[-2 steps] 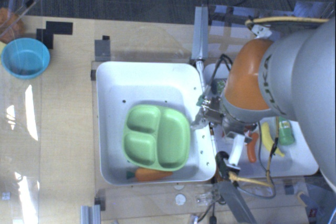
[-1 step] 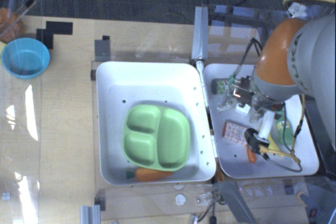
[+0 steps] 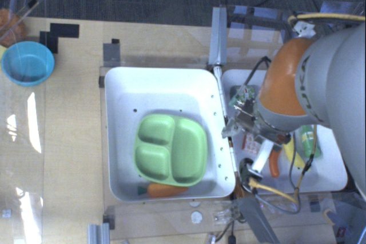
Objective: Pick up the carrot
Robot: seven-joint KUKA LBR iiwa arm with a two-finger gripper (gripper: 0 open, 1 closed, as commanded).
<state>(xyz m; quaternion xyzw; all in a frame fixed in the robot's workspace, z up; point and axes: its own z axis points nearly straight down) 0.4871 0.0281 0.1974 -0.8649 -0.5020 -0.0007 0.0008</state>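
In the camera view, the left bin (image 3: pixel 117 123) holds a green divided plate (image 3: pixel 186 148) set a little toward 5 o'clock of the bin's middle, its compartments bare. The carrot (image 3: pixel 167 190) lies at 6 o'clock of that plate, along the bin's near wall. It lies lengthwise from 9 to 3 o'clock with its darker green end toward 9 o'clock, and its upper edge is tucked against or just under the plate's rim.

The grey arm (image 3: pixel 329 80) comes in from 3 o'clock and covers much of the right bin (image 3: pixel 338 175), its orange band (image 3: pixel 281 86) over that bin's far half. The gripper (image 3: pixel 245 124) hangs at the band's 7 o'clock, just beside the wall that parts the two bins and well apart from the carrot. The wrist hides it from above, so I cannot tell whether it is open or closed, and nothing can be seen held in it.

In the right bin, at 5 o'clock of the gripper, a reddish-orange stick-shaped thing (image 3: pixel 274 164) lies just beside a yellow thing (image 3: pixel 289 150), with a green thing (image 3: pixel 307 143) near them toward 3 o'clock.

On the bench (image 3: pixel 68 151), far off at 10 o'clock of the left bin, sits a blue bowl (image 3: pixel 28 63).
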